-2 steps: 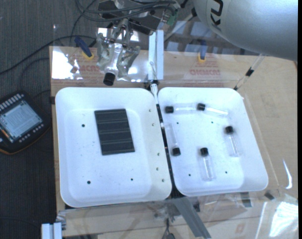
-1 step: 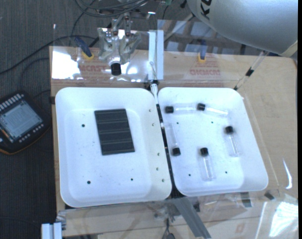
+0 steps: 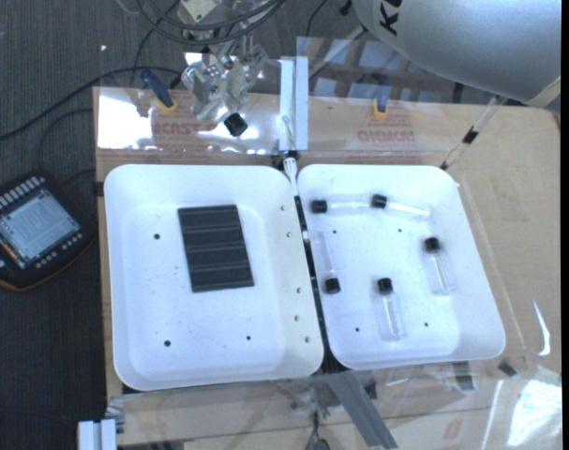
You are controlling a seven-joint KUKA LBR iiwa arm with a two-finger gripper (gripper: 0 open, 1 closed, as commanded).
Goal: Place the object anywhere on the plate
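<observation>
A dark grey ridged plate point(image 3: 215, 247) lies flat in the middle of the left white bin point(image 3: 134, 279). My gripper point(image 3: 220, 101) hangs behind the back edge of that bin, well above and beyond the plate. A clear vial with a black cap point(image 3: 235, 125) sticks out from between its fingers, cap pointing down and to the right. The gripper is shut on this vial. The arm's large grey body fills the upper right.
The right white bin point(image 3: 476, 289) holds several clear vials with black caps point(image 3: 389, 309) lying scattered. A metal upright point(image 3: 293, 101) stands behind the seam between the bins. A teach pendant point(image 3: 26, 228) lies left of the bench. Cables hang above the gripper.
</observation>
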